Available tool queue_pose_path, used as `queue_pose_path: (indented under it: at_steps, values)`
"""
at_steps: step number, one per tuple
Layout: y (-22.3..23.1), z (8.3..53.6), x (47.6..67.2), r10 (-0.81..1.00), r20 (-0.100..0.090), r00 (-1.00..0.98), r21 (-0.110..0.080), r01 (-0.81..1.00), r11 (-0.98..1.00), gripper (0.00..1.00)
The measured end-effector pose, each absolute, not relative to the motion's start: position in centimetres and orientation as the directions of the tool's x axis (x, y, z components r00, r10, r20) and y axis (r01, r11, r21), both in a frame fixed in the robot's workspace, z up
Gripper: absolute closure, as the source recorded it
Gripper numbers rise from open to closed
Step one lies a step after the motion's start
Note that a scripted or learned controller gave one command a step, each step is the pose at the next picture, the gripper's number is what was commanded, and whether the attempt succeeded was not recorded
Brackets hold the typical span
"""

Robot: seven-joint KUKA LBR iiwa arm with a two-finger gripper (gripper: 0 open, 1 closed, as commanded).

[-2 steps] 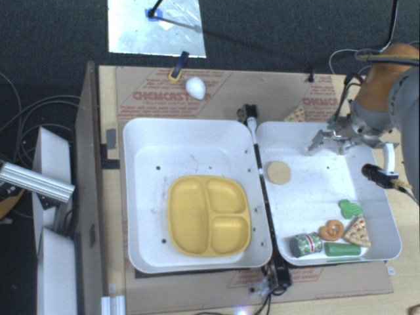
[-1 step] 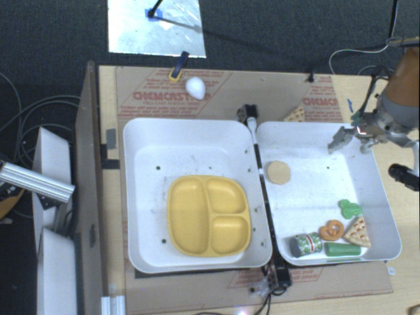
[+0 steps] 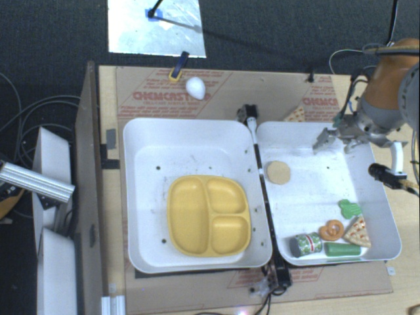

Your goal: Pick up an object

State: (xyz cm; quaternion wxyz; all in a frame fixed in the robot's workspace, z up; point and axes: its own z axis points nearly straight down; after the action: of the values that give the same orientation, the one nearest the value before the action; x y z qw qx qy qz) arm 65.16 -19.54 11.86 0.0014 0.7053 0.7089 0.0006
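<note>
My gripper (image 3: 333, 143) hangs over the far side of the right bin (image 3: 308, 199), its fingers spread open with nothing between them. A round tan cookie (image 3: 279, 172) lies below and to its left, near the divider. Along the bin's near right corner sit a green leafy piece (image 3: 350, 209), a small pretzel (image 3: 333, 229), a pizza slice (image 3: 357, 232), a green-labelled can (image 3: 306, 244) on its side and a green stick-shaped piece (image 3: 342, 249).
The left bin (image 3: 151, 163) holds a yellow divided plate (image 3: 210, 214). A white egg-shaped object (image 3: 195, 87) and a yellow-and-blue tool (image 3: 177, 67) lie on the cardboard behind the bins. Cables run beside the arm at the right.
</note>
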Motion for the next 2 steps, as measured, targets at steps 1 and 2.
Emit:
queue_pose_path:
  at_steps: [1,2]
  values:
    - [-20.6,8.5,67.0,1.000,0.002,-0.005,-0.001,1.000,0.005,0.00]
    - [-17.5,16.5,62.6,1.000,0.001,-0.002,0.002,1.000,0.002,0.00]
